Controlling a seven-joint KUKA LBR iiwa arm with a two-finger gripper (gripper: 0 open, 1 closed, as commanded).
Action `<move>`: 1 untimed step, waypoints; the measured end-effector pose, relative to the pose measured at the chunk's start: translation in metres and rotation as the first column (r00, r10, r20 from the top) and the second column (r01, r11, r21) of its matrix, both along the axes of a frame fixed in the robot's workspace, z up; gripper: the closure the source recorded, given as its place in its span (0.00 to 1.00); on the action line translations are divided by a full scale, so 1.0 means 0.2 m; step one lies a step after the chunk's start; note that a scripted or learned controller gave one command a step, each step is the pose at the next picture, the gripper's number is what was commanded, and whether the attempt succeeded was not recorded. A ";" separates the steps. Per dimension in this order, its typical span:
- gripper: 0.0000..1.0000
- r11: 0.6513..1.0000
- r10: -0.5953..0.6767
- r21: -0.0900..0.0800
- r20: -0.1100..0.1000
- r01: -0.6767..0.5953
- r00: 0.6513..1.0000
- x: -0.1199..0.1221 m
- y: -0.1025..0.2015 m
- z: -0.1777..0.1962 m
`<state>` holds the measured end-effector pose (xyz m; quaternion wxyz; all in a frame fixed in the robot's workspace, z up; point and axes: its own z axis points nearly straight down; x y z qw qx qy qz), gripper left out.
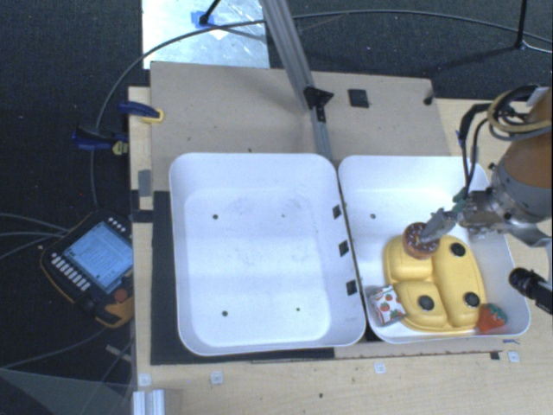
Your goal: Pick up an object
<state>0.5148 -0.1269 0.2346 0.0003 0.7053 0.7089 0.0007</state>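
Note:
The right white bin (397, 188) holds a large yellow plastic toy (441, 284) with black dots near its front. A small brown and pink ring-shaped piece (420, 240) rests on the toy's upper left part. A little red and white packet (386, 305) lies at the toy's left front corner, and a red strawberry-like piece (492, 316) sits at the bin's front right. My gripper (439, 223) reaches in from the right, low over the bin, its tip just above and to the right of the ring piece. I see nothing held in it.
The left white bin (186, 232) stands beside the right one on a brown board. A slanted grey pole (294, 50) ends in a black clamp behind the bins. A teach pendant (91, 262) lies on the floor at the left.

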 end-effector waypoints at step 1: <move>0.00 1.000 -0.004 0.000 -0.003 0.004 1.000 -0.01 0.00 -0.21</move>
